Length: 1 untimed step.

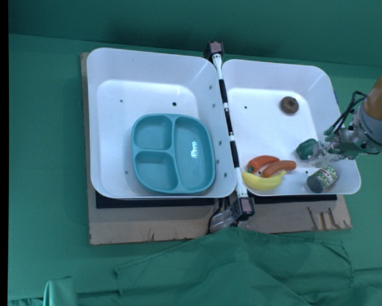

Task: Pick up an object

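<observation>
Green-draped bench, two white bins: my gripper [323,148] sits low in the right bin [267,75], a dark green object [307,148] just off its tip, toward the divider; grip unclear from up here. Below it lies a small can [323,178]; farther out, sausages [271,165] and banana [263,182].

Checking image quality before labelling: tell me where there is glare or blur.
Camera view: a small glare spot on the teal plate; the gripper and the dark green object beside it look soft; the bins are evenly lit, with faint shadows.
</observation>
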Tool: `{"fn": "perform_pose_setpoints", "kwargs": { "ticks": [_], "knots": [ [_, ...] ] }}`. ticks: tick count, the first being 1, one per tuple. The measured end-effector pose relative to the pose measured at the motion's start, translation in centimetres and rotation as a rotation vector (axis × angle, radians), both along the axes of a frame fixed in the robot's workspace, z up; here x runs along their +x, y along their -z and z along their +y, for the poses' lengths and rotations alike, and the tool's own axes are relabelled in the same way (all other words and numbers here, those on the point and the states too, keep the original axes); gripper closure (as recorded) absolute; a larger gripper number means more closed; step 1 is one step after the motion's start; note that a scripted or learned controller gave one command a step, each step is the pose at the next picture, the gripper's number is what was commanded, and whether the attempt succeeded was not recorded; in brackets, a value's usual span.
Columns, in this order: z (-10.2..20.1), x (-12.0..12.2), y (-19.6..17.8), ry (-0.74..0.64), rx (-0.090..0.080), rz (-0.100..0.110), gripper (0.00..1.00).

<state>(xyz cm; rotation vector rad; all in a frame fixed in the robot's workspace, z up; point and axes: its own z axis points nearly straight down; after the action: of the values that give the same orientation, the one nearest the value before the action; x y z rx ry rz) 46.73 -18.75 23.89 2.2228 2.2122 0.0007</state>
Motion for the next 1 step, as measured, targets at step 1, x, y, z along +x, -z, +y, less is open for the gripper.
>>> {"fn": "perform_pose_setpoints", "kwargs": {
  "ticks": [1],
  "knots": [
    [0.01, 5.99, -3.86, -0.001, 0.0, -0.001, 1.0]
  ]
}}
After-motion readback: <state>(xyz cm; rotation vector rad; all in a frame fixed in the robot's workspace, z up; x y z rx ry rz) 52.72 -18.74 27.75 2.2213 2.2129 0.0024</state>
